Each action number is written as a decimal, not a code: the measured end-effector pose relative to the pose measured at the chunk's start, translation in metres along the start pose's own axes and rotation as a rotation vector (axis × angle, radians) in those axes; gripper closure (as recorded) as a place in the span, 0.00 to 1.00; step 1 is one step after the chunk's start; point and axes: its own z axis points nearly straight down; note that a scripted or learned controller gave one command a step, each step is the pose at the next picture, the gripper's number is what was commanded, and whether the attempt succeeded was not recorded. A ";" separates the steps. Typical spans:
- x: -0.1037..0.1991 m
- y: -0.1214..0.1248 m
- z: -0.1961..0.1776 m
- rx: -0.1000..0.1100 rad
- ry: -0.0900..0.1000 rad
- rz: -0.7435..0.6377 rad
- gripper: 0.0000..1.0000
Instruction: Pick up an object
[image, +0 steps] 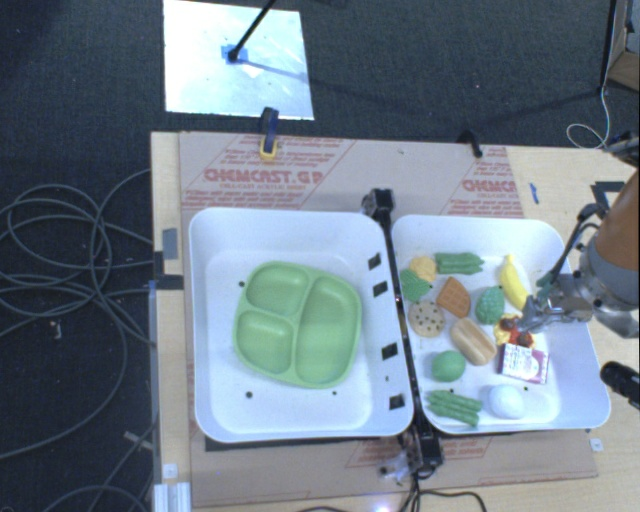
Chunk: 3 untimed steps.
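Observation:
The right bin (560, 240) holds several toy foods: a yellow banana (513, 281), green beans (459, 263), an orange wedge (453, 297), a speckled cookie (427, 319), a bread roll (472, 342), a green ball (449, 366), a white egg (506, 402) and a small white and pink box (523, 362). My gripper (527, 322) reaches in from the right and hangs low over the right part of this bin, just above the box and a small red and yellow piece (508, 328). Nothing shows between its fingers.
The left bin (210, 250) holds a green divided plate (298, 322). A black clip divider (392, 330) runs between the bins. Cables lie on the dark floor at the left. Cardboard lies under both bins.

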 end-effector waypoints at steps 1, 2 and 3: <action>0.004 0.006 -0.004 -0.014 -0.001 -0.009 0.00; 0.004 0.006 -0.004 -0.014 -0.001 -0.009 0.00; 0.004 0.006 -0.004 -0.014 -0.001 -0.009 0.00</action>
